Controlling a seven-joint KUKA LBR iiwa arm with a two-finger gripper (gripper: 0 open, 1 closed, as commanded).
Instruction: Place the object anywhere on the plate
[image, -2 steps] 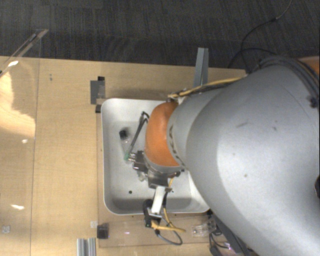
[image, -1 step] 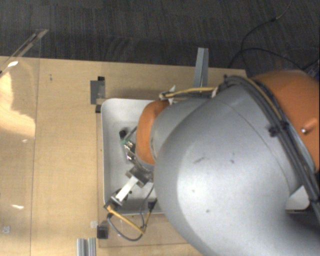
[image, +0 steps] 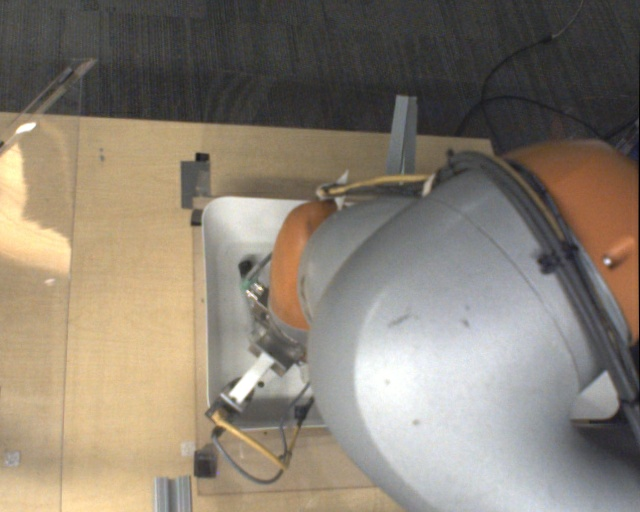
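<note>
Jaws hang low over the left white bin (image: 213, 300), toward its near-left corner, and we cannot tell how far open they are or whether anything sits in them: from above we see only a cluster of metal wrist hardware (image: 270, 335) and a white bar (image: 248, 383) slanting down from it to a dark tip just inside the bin's near rim. A small dark shape with a green tint (image: 247, 270) lies against the hardware farther back in the bin; we cannot say what it is. Where the object and the plate lie we cannot tell, since the arm (image: 450, 330) covers the rest of this bin and everything to its right.

An orange band (image: 290, 265) sits just above the hardware, and the grey body of the arm swells from there toward the bench's near-right corner. A yellow cable (image: 250, 445) loops out past the bin's near rim onto the bench (image: 120, 330), with a thinner dark wire beside it.

Black clamps stand at the bin's far-left corner (image: 201, 172) and near-left corner (image: 205, 463). A grey upright post (image: 403, 130) rises at the bench's far edge, and a grey bracket (image: 172, 490) lies at its near edge. Dark carpet (image: 250, 50) runs beyond the far edge.
</note>
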